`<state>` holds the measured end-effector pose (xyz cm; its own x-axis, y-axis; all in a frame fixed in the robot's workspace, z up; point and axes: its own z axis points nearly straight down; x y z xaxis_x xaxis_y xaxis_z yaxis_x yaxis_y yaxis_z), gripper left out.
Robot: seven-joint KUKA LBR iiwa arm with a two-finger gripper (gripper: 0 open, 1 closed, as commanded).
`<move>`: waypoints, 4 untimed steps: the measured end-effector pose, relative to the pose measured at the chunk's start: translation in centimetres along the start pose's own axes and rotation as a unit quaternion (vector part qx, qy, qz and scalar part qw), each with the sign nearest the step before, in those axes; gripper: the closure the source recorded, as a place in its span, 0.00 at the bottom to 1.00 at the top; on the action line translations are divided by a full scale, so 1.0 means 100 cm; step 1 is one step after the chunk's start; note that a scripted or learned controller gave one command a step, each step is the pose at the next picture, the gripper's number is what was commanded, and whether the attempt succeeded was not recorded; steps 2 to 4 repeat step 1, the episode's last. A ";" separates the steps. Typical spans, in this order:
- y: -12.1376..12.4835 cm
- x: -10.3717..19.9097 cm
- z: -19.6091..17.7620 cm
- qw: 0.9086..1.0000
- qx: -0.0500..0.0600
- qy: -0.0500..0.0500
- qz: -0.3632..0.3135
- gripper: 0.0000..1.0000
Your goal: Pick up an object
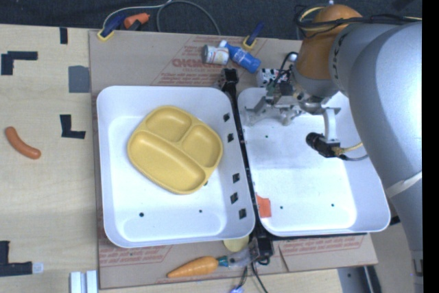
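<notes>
Landmark = yellow divided plate, lying in left bin, nothing touching it. Nearer than plate: carrot on the cardboard sheet at the worktop front edge. Small orange tag in right bin, right of plate. Sausage-shaped toy well left of plate, on bare worktop. Gripper right of plate, over right bin's far end; can't tell finger state. Beyond plate: blue-white bottle on its side, label unreadable. Red print on cardboard, unreadable.
</notes>
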<state>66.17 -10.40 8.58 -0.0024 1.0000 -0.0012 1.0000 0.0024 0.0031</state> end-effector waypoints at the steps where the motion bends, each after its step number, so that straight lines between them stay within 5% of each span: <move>1: -0.014 0.007 0.000 1.000 0.000 -0.001 0.001 0.00; 4: -0.014 0.007 0.000 1.000 0.000 -0.001 0.001 0.00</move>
